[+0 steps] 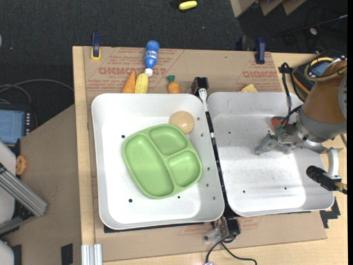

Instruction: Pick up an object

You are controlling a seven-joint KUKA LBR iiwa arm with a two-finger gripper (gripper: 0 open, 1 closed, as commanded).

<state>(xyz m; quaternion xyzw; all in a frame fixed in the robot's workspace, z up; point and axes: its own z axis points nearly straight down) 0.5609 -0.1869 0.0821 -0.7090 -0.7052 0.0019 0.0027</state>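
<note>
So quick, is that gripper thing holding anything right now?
Gripper: low in the right bin; whether it is open, closed or holding anything cannot be told.

Bright, even overhead light, soft shadows, mild glare on white bins (pixel 110 203).

Arm reaches in from the right; gripper (pixel 266 146) low, fingers spread apart.
</note>
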